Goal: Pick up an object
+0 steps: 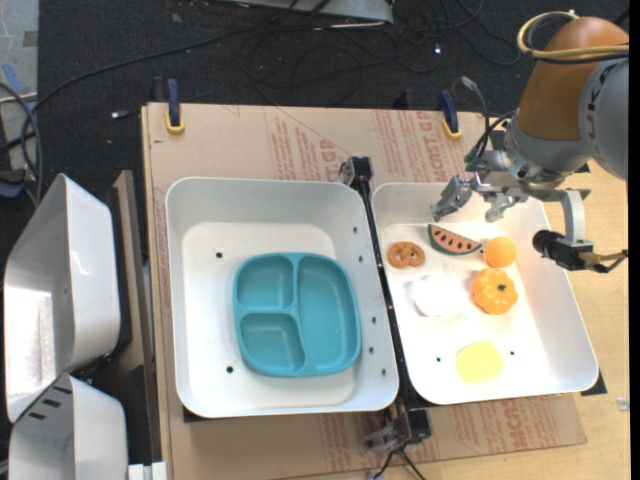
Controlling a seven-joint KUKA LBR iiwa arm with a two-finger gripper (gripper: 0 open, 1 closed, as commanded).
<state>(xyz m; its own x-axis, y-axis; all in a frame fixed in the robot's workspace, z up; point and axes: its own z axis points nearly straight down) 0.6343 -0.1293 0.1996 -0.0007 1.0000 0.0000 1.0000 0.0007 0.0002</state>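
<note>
In the right bin (pixel 570 368) lie a watermelon slice (pixel 455 239), a pretzel (pixel 405 255), an orange ball (pixel 499 252), a small pumpkin (pixel 495 291), a white disc (pixel 436 294) and a yellow disc (pixel 479 360). The gripper (pixel 476 201) hangs over the bin's far edge, just above the watermelon slice, fingers spread apart with nothing between them. The left bin (pixel 190 268) holds a teal divided tray (pixel 297 314).

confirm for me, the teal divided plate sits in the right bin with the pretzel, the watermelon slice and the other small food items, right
Not quite. The camera view shows the teal divided plate alone in the left bin. The pretzel, the watermelon slice and the other small items do lie in the right bin.
</note>
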